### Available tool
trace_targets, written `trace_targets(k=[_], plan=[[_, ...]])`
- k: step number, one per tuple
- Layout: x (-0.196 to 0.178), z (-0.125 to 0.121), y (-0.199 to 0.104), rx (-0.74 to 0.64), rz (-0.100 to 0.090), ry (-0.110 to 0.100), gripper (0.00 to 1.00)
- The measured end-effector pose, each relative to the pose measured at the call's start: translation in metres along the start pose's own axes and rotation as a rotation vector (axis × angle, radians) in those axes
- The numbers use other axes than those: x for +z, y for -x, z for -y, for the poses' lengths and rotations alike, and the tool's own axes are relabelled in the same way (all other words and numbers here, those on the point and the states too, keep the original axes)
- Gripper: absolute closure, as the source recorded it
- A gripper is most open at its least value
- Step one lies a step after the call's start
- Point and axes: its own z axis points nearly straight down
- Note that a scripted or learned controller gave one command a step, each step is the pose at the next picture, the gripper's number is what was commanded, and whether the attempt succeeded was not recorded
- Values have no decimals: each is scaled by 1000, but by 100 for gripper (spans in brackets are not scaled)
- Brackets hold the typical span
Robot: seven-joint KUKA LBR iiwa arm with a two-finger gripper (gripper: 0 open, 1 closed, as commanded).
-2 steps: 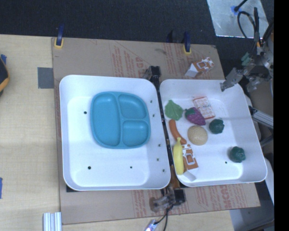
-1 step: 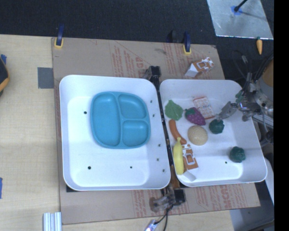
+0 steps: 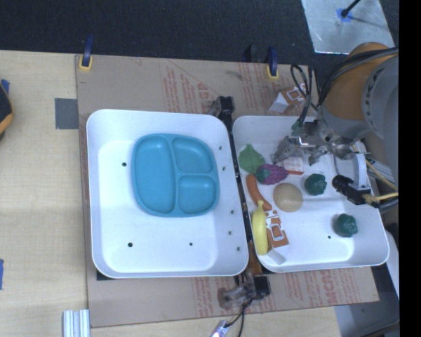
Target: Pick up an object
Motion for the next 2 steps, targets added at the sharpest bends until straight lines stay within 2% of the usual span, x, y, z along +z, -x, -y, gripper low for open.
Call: trace_targets(k=[1, 2], plan=[[-14, -19, 39, 3, -1, 2, 0], [0, 79, 37, 1, 0, -1, 0]])
